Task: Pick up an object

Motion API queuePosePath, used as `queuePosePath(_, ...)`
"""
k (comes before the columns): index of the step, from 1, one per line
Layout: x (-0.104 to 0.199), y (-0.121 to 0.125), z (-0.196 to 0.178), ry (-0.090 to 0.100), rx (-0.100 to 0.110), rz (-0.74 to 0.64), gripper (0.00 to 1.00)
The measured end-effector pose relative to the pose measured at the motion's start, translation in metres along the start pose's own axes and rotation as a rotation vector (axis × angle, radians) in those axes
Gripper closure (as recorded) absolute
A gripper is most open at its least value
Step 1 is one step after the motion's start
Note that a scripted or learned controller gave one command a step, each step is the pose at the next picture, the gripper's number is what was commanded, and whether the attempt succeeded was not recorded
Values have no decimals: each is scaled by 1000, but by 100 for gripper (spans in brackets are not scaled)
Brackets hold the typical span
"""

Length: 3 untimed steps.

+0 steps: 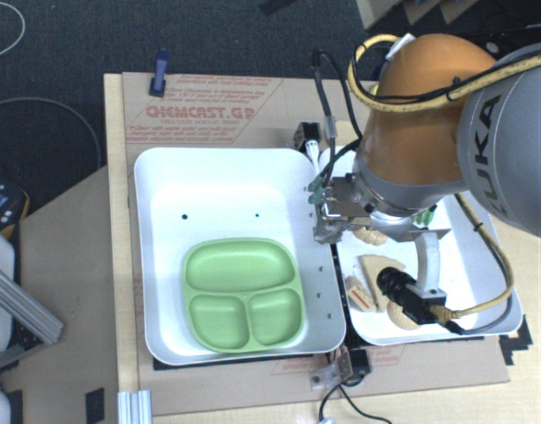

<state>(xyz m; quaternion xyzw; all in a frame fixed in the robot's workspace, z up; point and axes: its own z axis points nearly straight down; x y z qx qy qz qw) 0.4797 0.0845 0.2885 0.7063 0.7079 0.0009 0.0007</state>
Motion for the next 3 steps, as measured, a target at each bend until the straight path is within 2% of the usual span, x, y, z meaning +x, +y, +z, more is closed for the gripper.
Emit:
queuePosePath(1, 0, 0, -10, 0, -1, -1, 100)
queuePosePath(2, 8, 1, -117, 3, -11, -1, 100)
queuePosePath(3, 7, 1, -121, -1, -2, 0, 100)
